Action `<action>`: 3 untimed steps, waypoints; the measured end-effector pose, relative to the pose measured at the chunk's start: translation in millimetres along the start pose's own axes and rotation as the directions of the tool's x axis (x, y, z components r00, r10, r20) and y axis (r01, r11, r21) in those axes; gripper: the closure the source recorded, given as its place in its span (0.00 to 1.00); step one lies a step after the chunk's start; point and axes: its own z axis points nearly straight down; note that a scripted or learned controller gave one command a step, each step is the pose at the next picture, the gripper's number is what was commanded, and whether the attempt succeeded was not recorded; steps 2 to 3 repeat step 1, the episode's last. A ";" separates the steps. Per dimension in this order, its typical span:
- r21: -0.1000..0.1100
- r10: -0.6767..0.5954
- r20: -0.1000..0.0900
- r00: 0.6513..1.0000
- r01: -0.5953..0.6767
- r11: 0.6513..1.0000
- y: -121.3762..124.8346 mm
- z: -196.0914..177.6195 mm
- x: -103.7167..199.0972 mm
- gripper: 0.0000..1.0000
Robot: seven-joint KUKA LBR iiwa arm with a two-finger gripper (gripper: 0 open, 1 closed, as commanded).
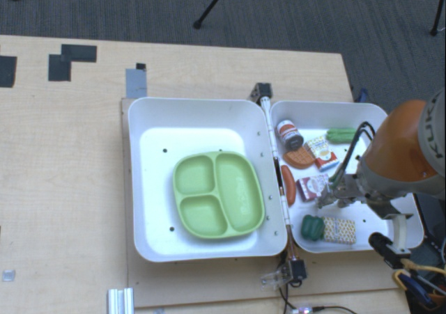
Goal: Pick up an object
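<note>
Camera view: arm angled down, gripper low inside right bin.

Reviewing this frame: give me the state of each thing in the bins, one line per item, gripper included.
Green divided plate: flat in the left bin, upright.
Small can: on its side, right bin.
Hot dog: lying along the right bin's left wall.
Dark green item: resting beside the patterned packet.
Gripper: low over the packets; grasp unclear.

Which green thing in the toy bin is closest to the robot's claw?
The dark green chunky one at the bin's near edge, beside the speckled packet. It sits just below the gripper. The lighter green long one lies farther off, at the far side.
</note>
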 end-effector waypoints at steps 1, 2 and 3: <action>0.007 -0.003 -0.002 1.000 0.003 1.000 11.7 -87.6 67.6 1.00; 0.007 -0.003 -0.002 1.000 0.003 1.000 11.7 -87.6 67.6 1.00; 0.007 -0.003 -0.002 1.000 0.003 1.000 11.7 -87.6 67.6 1.00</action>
